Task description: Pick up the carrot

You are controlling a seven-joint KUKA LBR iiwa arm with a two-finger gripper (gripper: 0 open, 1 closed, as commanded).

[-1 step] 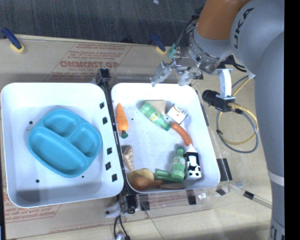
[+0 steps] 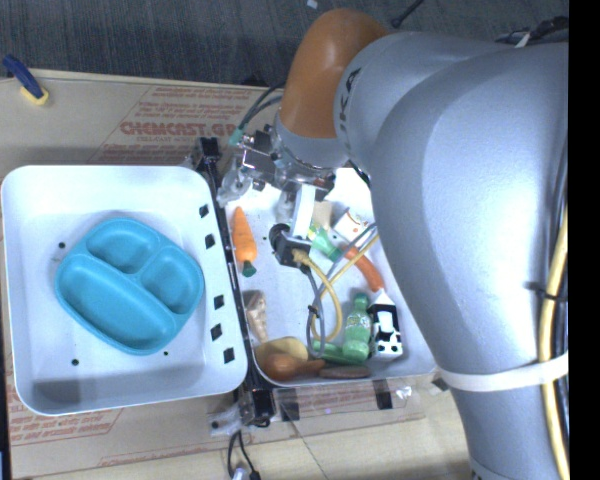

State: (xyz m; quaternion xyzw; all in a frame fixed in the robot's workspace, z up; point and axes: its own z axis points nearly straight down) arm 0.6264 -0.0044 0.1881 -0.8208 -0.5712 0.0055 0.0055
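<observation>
The carrot, orange with a small green tip at its near end, lies along the left wall of the right bin. My gripper hangs just beyond the carrot's far end, close above the bin's back left corner. The wrist's metal parts and cables crowd that spot. Nothing shows in the gripper. The big grey arm covers most of the right bin.
A blue divided plate lies in the left bin. The right bin holds a second orange piece, a green bottle, a black-and-white toy, a tan block, a yellow piece and a brown sausage.
</observation>
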